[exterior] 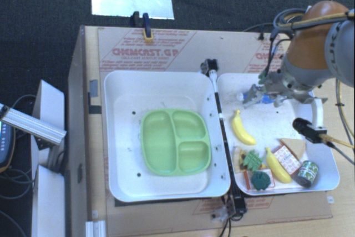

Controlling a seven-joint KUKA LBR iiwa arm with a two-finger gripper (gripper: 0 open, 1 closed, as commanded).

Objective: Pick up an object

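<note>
The right bin (333,175) holds several toy foods. A yellow banana (242,127) lies near its left wall. A second banana (277,165) lies toward the front, between a green leafy toy (253,160) and a small printed carton (286,158). A dark green broccoli (259,179) sits at the front edge, and a can (306,173) lies in the front right corner. My gripper (262,95) hangs low over the back of this bin, up and to the right of the first banana. I see nothing held in it.
The left bin (119,119) holds a green divided plate (176,141). A tan wedge (295,145) lies behind the carton. A black part on the arm (308,129) juts over the right bin. A ridge (219,119) separates the bins.
</note>
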